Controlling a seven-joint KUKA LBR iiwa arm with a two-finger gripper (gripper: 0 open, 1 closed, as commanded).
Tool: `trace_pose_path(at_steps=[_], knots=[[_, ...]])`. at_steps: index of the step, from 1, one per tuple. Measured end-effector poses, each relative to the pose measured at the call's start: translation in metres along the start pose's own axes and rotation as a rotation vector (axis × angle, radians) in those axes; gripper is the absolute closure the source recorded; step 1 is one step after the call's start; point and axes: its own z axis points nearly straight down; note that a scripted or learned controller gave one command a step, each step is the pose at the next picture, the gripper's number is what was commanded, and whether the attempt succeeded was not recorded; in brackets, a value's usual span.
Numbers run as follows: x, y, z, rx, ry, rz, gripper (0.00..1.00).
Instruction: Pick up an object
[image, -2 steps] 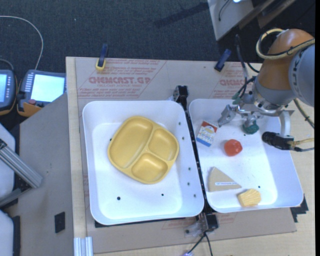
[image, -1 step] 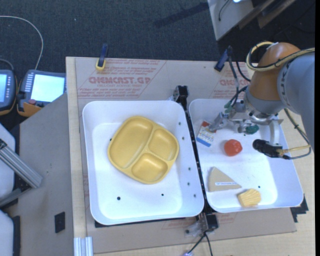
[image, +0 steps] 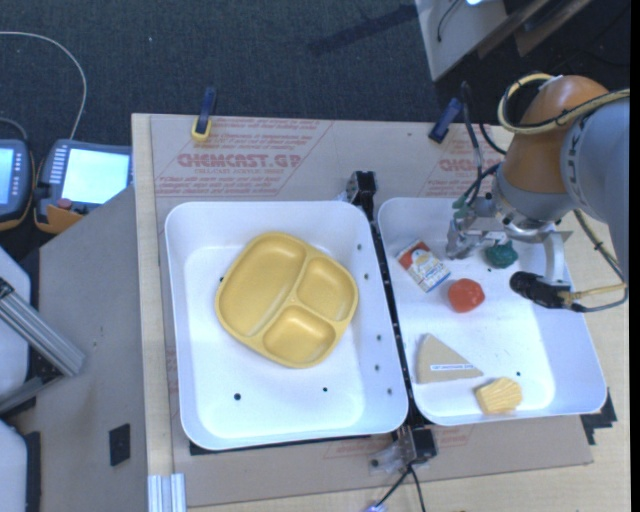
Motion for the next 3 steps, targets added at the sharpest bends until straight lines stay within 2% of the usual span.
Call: trace_pose_path(at_steps=[3], knots=[[-0.014,0.014,-0.145,0.002,-0.003,0.0,1.0]])
